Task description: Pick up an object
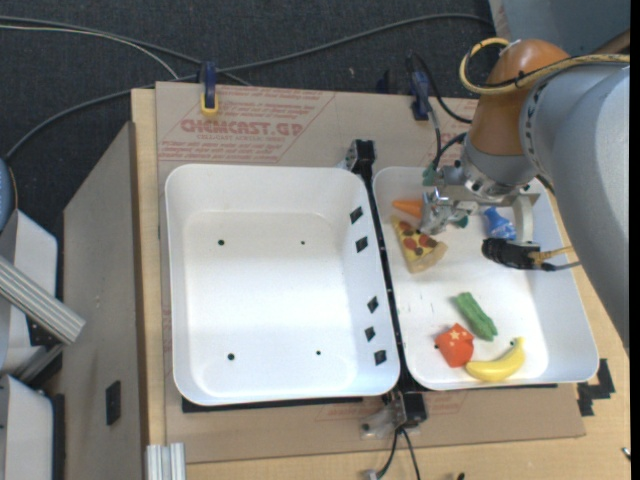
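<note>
Left bin (190, 268): white and shallow, with small black dots on its floor.
Right bin (560, 318): holds a pizza slice (420, 248), an orange carrot piece (408, 208), a blue thing (499, 224), a green pickle (476, 314), a red strawberry (454, 344) and a yellow banana (497, 365).
Room: the toys at the back sit close together; the middle of the bin floor has open space.
Pizza slice: tan wedge with red spots, near the wall between the bins.
Gripper (440, 211): low over the back of the right bin, just above the pizza slice and beside the carrot piece. I cannot tell how it is set.
</note>
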Controlling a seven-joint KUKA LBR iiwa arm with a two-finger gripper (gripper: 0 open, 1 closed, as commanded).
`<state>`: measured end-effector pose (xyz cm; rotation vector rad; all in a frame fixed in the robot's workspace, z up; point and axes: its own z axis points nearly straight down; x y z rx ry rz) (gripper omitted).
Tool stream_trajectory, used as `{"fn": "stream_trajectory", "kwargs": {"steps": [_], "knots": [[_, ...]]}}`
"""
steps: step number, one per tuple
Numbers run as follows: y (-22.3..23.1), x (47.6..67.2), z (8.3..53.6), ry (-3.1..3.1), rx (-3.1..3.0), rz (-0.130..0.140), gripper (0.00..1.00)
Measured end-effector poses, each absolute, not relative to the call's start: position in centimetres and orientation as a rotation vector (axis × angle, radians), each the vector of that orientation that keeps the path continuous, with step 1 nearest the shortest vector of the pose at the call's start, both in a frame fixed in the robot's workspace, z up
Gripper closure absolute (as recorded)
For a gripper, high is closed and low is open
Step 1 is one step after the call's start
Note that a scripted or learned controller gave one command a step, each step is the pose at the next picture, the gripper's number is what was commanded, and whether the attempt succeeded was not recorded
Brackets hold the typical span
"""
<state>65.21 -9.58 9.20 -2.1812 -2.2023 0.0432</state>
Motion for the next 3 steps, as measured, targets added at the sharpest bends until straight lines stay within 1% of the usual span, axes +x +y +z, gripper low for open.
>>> {"fn": "stream_trajectory", "kwargs": {"steps": [1, 2, 3], "knots": [[-9.54, 65.09, 8.94, -2.198, -2.18, 0.046, 0.0], [-9.28, 64.6, 8.18, -2.218, -2.217, 0.007, 0.0], [-9.23, 64.63, 8.92, -2.219, -2.213, 0.01, 1.0]]}}
